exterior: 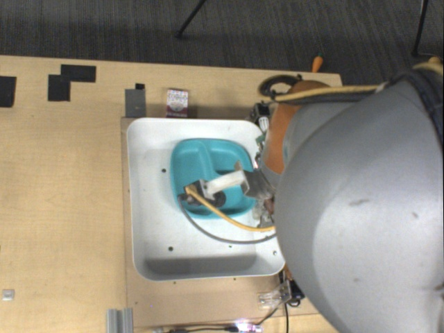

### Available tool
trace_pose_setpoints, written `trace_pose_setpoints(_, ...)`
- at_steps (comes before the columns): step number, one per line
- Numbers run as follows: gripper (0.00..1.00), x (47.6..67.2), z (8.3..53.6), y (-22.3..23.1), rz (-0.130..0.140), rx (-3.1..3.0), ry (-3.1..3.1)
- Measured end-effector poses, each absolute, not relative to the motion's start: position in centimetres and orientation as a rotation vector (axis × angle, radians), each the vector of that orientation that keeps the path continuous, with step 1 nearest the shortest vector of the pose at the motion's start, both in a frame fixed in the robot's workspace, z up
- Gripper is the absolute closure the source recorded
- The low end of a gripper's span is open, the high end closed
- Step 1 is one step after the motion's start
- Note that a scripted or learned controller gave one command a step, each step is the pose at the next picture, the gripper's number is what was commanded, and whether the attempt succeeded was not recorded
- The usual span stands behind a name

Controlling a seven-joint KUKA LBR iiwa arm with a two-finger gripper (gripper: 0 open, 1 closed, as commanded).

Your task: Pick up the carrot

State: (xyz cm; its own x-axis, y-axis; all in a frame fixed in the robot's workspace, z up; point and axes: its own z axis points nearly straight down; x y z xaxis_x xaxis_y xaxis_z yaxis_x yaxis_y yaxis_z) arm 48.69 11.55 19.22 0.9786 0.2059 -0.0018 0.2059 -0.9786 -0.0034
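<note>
A teal dish (201,161) lies in the middle of the left white bin (149,186). My gripper (258,186) hangs over the dish's right edge, low in the bin. The big grey arm (361,200) with its orange band (277,144) covers the right side of the bench and the other bin. A small orange tip (317,63) sticks up behind the arm at the bench's far edge; what it belongs to I cannot tell.
A small speckled cube (177,101) and a grey block (135,103) stand just beyond the left bin's far rim. Black marks (69,82) lie on the wooden bench top at the far left. Open bench stretches left of the bin.
</note>
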Motion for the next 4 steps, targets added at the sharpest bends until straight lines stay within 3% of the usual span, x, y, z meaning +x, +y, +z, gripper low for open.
trace_pose_setpoints(1,1.0,48.6,15.6,16.4,0.008,-3.12,-0.329)
trace_pose_setpoints(2,1.0,49.3,13.4,18.5,0.006,-3.121,-0.326)
trace_pose_setpoints(3,1.0,48.9,8.9,17.3,-0.003,-3.115,-0.328)
trace_pose_setpoints(4,1.0,49.0,9.9,17.4,-0.001,-3.109,-0.346)
